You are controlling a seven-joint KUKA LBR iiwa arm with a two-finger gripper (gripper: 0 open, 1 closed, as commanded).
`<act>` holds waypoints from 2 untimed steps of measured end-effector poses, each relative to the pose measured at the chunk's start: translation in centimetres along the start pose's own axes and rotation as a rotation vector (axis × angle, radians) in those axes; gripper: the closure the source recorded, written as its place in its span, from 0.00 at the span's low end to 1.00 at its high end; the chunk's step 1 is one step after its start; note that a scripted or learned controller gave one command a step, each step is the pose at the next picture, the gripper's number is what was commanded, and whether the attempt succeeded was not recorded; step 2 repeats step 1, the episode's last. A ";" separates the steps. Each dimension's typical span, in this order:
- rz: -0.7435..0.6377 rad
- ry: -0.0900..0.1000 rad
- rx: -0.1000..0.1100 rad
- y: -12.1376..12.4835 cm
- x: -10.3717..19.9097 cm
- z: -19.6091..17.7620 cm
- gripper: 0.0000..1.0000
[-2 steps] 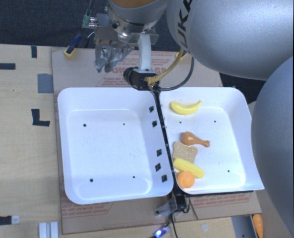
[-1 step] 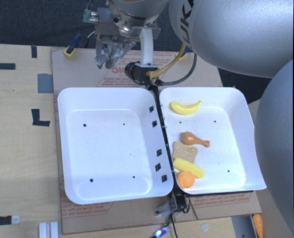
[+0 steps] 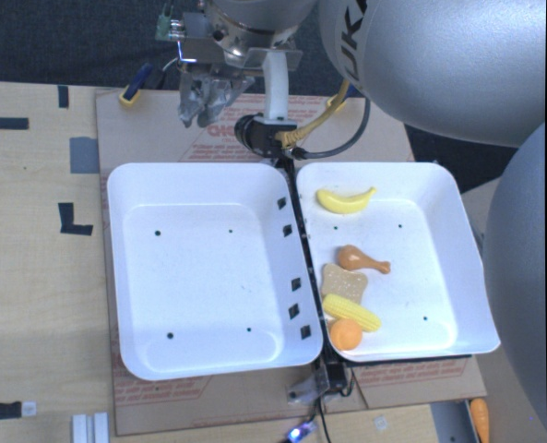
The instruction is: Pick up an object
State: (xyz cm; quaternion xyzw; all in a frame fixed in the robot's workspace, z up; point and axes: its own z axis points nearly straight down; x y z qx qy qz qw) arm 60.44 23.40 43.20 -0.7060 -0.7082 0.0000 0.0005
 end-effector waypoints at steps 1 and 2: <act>0.000 -0.001 0.000 1.4 0.0 -0.7 1.00; 0.000 -0.001 0.000 1.4 0.0 -0.7 1.00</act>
